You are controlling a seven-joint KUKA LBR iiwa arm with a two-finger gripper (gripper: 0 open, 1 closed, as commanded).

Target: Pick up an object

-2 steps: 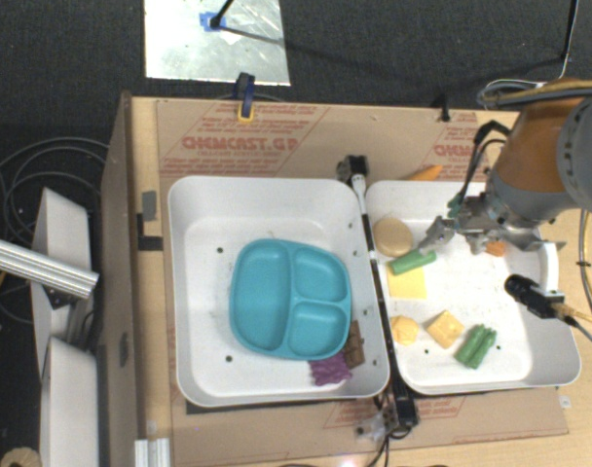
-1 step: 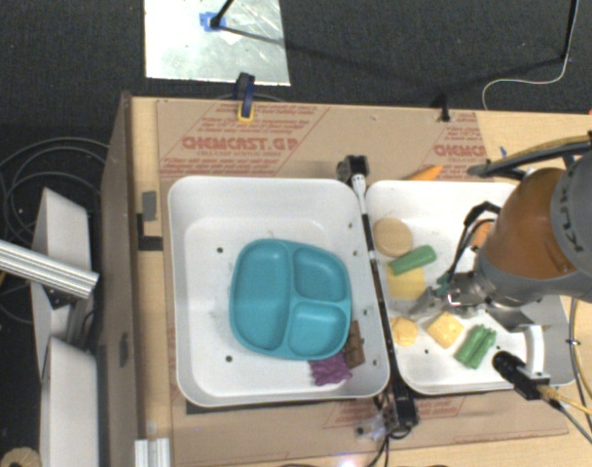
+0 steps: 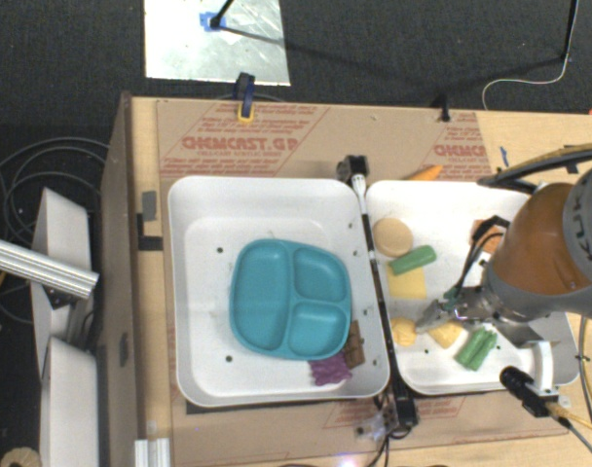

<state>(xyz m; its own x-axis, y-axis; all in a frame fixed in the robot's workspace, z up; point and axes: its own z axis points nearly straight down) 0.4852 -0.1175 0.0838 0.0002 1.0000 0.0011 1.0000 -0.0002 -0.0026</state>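
Note:
My gripper (image 3: 438, 317) is low in the right bin (image 3: 442, 192), near its front. A small yellow piece (image 3: 449, 337) lies right under its tip, partly covered. Just right of that lies a green block (image 3: 475, 348), and to the left a small yellow lump (image 3: 404, 333). Behind the gripper are a yellow square slab (image 3: 407, 284), a green stick (image 3: 413, 259) and a tan round piece (image 3: 392, 234). An orange-brown item (image 3: 488, 230) sits by the arm's orange band, half hidden.
The left bin (image 3: 267, 192) holds a blue divided plate (image 3: 289, 298), with a purple lump (image 3: 327, 370) and a brown piece (image 3: 355, 346) at its front right corner. An orange stick (image 3: 425, 173) lies on the cardboard behind the right bin. The arm body covers the right bin's right side.

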